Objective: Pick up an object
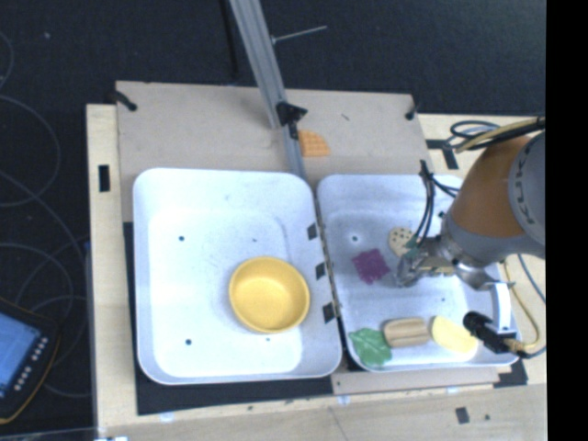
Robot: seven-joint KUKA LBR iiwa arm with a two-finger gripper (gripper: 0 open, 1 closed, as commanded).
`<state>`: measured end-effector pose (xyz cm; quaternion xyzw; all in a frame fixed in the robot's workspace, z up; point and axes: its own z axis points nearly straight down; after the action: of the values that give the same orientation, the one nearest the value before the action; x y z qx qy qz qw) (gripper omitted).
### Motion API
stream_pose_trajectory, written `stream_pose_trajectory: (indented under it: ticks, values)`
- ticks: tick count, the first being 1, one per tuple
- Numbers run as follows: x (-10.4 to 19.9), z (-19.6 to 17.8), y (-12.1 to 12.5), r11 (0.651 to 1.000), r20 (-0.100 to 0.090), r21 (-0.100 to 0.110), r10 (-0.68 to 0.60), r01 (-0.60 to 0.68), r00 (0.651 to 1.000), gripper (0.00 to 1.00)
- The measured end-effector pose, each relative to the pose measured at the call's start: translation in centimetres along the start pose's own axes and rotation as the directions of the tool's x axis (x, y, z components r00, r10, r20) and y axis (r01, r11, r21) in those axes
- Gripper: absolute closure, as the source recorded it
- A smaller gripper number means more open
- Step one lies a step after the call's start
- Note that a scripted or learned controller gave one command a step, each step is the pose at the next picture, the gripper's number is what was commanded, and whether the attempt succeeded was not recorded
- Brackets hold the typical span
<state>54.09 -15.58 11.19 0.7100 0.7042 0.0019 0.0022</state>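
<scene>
The right bin (342,200) holds a purple block (370,265), a small cream perforated piece (399,239), a tan cylinder (405,332), a green piece (369,344) and a yellow piece (454,336). My gripper (407,271) reaches in from the right and is low in this bin, just right of the purple block and below the cream piece. Nothing shows between its tips. A yellow bowl (268,293) sits in the left bin (184,209).
An orange waffle-like piece (313,144) lies on the brown board behind the bins. A grey metal post (262,53) slants up from the divider between the bins. Cables run along the bench's right edge by the arm (491,205).
</scene>
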Motion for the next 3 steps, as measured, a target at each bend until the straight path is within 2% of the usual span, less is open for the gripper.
stream_pose_trajectory:
  ticks: [2, 3]
  values:
    - [0.3, -8.7, 0.6, 1.0, 0.001, -0.002, -0.012, 0.012, 1.0, 1.0]
    - [1.1, -14.4, 0.4, 1.0, 0.001, -0.003, -0.014, 0.014, 1.0, 1.0]
